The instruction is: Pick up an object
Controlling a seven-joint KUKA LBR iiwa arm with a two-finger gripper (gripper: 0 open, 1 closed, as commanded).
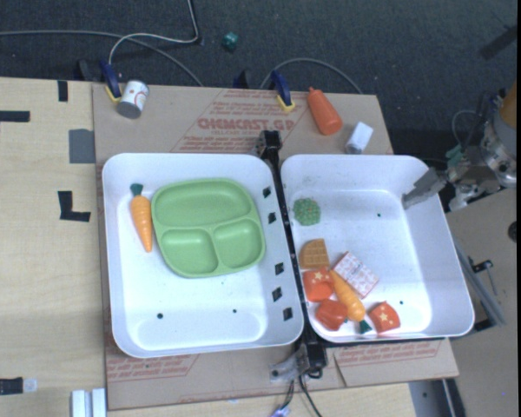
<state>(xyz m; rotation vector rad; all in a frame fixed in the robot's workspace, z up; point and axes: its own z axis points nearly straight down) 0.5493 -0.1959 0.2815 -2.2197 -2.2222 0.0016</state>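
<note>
Small toy foods, likely light hollow plastic: stiff, smooth, a bit slippery, not fragile. All clustered in the right bin [434, 259], toward its near-left corner: orange carrot [348, 297] lying slantwise across the pile, red pieces [330, 313] beneath and beside, a red chunk [385, 317] at the near wall, a tan waffle-like square [313, 254], a pink checked block [357, 273]. Green knobbly ball [306, 211] apart from the rest, near the left wall — easiest target, clear on most sides, best taken across its middle. Carrot best pinched across its thick part, though touching neighbours crowd any descent.

Pincer [419, 194] at the right bin's far-right rim, well apart from every toy; open or closed, cannot tell.

Left bin [122, 302]: green divided tray [210, 227] with a second carrot [141, 221] just beside. On the surface beyond the bins: orange bottle-shaped toy [324, 112], small white cube [359, 136], small can [133, 98].
</note>
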